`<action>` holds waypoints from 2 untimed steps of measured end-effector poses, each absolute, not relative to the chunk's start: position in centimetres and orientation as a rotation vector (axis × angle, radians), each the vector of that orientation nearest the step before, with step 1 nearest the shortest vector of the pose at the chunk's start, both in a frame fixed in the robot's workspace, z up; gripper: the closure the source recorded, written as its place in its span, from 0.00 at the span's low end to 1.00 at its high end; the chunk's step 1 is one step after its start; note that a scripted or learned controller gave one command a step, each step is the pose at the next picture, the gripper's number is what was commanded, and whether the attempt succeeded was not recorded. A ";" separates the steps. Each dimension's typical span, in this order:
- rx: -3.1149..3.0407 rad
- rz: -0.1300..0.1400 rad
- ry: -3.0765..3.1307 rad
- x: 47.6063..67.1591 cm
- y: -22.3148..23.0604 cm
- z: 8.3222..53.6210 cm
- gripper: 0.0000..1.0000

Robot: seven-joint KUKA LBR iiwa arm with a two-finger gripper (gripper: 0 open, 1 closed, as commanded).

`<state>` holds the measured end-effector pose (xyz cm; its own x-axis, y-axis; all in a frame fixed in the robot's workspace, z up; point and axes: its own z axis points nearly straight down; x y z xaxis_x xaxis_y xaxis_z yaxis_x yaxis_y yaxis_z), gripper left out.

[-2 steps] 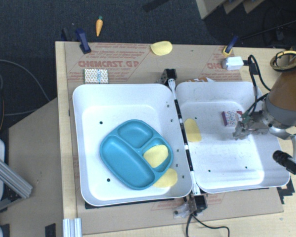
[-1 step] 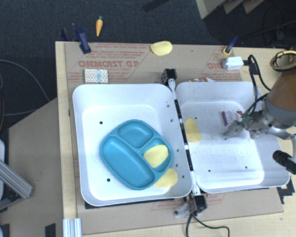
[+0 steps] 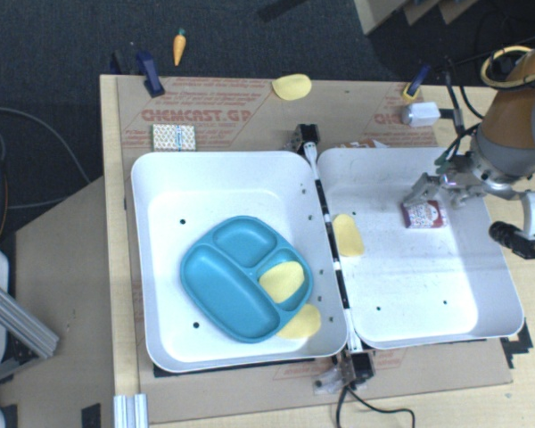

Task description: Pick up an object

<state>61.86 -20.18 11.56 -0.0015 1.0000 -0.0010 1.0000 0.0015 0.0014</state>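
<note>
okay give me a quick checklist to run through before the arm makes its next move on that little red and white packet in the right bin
1. Target in the bin: the red and white packet lies flat on the right bin floor. Ok.
2. End effector placement: right above the packet's upper edge. Ok.
3. Packet between the fingers: the view does not settle it. Cannot tell.
4. Room around the packet: the nearest thing, a yellow piece, sits apart by the divider. Ok.
5. Distance from the bin walls: the packet lies well inside the rim. Ok.
</note>
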 end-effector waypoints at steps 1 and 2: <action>2.212 0.004 2.213 61.9 -16.5 9.0 0.00; 2.205 0.007 2.209 62.1 -16.6 10.2 1.00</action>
